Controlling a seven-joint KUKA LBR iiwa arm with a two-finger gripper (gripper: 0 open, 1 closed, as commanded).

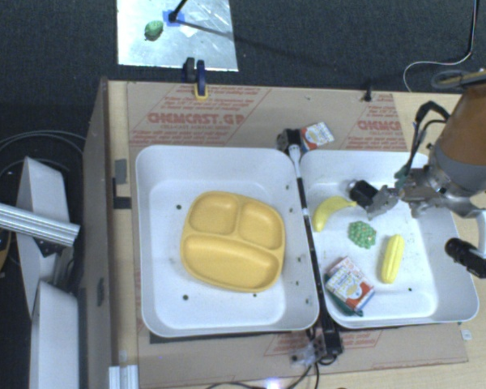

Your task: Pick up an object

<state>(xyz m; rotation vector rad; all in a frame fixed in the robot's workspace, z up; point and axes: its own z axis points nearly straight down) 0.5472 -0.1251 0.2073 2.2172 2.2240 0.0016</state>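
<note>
In the right bin [437, 302] lie a yellow banana [330, 211], a green bumpy ball [361, 234], a yellow corn cob [391, 258] and a small colourful box [349, 284]. My gripper [366, 197] hangs over the upper part of this bin, just right of the banana and above the green ball. Nothing shows between its fingers. The grey arm with its orange band [470, 132] comes in from the right.
The left bin [158, 217] holds a yellow divided tray [231, 240]. A small red and white packet [317, 135] lies on the cardboard behind the bins. A black clamp [292, 141] sits at the top of the divider between the bins.
</note>
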